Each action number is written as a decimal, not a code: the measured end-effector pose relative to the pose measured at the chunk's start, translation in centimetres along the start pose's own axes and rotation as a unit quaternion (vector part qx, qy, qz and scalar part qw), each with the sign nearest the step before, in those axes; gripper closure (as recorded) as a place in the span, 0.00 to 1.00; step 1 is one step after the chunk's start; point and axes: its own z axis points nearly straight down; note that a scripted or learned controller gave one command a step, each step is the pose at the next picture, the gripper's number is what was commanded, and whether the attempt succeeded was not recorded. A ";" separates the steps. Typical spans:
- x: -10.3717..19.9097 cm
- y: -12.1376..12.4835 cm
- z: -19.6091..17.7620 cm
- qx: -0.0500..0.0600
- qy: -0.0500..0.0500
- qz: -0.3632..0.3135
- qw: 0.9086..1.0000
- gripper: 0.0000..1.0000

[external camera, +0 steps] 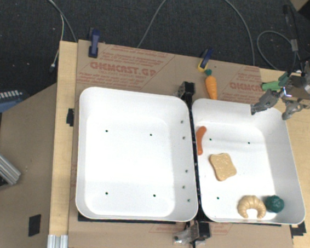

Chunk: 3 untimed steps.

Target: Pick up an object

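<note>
The right bin (pixel 285 145) holds a tan bread slice (pixel 223 166) near its middle, a golden croissant (pixel 251 206) at its near edge, a dark green ball (pixel 274 203) beside the croissant, and an orange-red sausage (pixel 200 140) along its left wall. A toy carrot (pixel 210 86) lies on the board beyond the bins. My gripper (pixel 276 103) hangs above the far right corner of the right bin, its two fingers spread open with nothing between them.
The left bin (pixel 87 141) lies beside the right one on a cardboard sheet (pixel 122 65). Blue clamps (pixel 93 42) hold the sheet at the far edge. Cables run across the dark floor behind.
</note>
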 end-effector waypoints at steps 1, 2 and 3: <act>2.5 -5.3 7.2 0.004 0.001 0.000 1.000 0.00; 5.5 -6.0 18.5 0.003 0.001 -0.001 1.000 0.00; 3.7 -3.3 15.1 -0.001 0.000 0.000 1.000 0.00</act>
